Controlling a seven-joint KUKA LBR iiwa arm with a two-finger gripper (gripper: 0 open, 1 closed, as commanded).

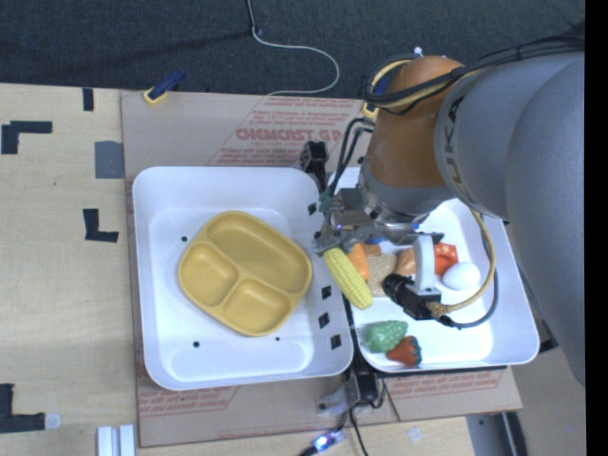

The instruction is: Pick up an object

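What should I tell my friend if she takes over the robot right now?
Gripper: low over the right bin, at its left side; I can't tell if it is open or shut.
Things: the corn lies across the wall between the bins, just below the gripper. A green vegetable, a strawberry, an egg and other toy food lie in the right bin. A yellow tray sits in the left bin.
Done: nothing visibly lifted.
Left: grab one thing and raise it.
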